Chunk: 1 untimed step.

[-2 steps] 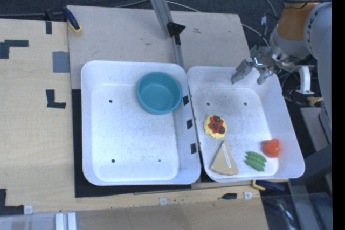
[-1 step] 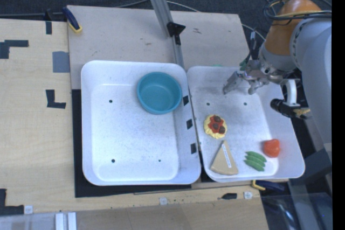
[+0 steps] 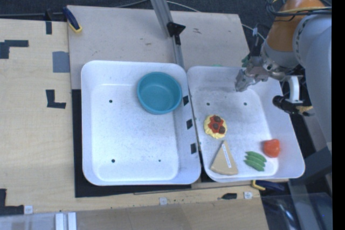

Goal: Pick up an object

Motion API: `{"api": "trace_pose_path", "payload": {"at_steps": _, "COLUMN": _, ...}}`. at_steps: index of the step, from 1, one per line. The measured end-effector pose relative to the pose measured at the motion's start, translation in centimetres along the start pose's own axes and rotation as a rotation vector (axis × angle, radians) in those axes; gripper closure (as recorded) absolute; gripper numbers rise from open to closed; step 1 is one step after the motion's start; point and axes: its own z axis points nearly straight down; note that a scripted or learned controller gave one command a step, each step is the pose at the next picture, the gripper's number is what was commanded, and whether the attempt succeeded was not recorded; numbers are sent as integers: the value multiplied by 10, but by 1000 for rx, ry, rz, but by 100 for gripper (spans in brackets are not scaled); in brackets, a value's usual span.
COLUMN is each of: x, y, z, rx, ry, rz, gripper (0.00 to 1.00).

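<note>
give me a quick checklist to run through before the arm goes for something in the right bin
1. Targets in the right bin: ok. A yellow piece with red spots, a tan wedge, a green pod and an orange-red piece lie there.
2. Gripper carrying nothing: ok, no object shows at its tip.
3. Gripper over a target: not ok. It sits at the bin's far end; the objects lie at the near end.
4. Finger opening: cannot tell.
5. Spacing between targets: ok for the yellow piece and the orange-red piece, which lie apart; the wedge and pod lie close together.
6. Blue bowl out of the way: ok, it sits in the left bin.
</note>
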Motion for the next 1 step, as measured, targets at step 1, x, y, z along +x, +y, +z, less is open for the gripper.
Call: {"api": "trace_pose_path", "payload": {"at_steps": 1, "x": 1, "y": -5, "z": -61, "rx": -6, "ry": -1, "rz": 1, "gripper": 100}}
